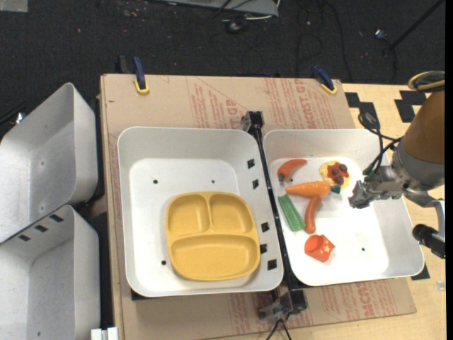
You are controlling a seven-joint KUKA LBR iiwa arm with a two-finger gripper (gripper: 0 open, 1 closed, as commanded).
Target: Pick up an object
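Gripper sits low at mid-right of frame, over right bin; can't tell its state. Toy food lies just left of it: carrot, green piece, red piece. Yellow tray in left bin.

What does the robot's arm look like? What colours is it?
The arm is chunky and rounded, with a big orange band above a grey wrist. Its gripper is small, dark grey metal. Thin black cables loop beside the wrist.
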